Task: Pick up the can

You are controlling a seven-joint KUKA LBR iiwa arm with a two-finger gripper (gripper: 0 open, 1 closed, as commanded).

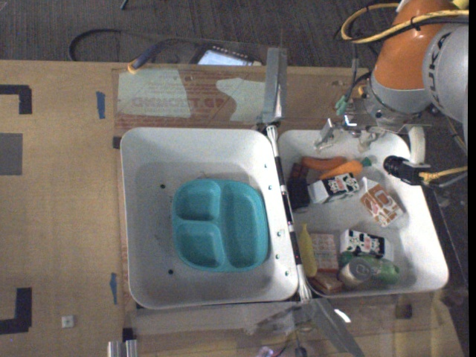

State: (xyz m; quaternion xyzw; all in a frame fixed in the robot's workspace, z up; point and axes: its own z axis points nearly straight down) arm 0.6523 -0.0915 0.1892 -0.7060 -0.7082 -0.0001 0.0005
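The can (366, 271) lies on its side near the front edge of the right bin (425, 236); it has a green body and a silver end facing left. My gripper (341, 130) hovers over the bin's back rim, far from the can, just behind an orange carrot (336, 166). The two metal fingers stand apart with nothing between them, so the gripper is open.
Crowding the right bin are two cow-print cartons (335, 187) (363, 242), a red-and-white box (382, 204), a dark block (298, 190), a yellow banana (305, 248) and a pink packet (323, 248). A teal divided plate (220, 225) sits in the left bin (141, 199). A black cable plug (401, 169) hangs over the right bin.
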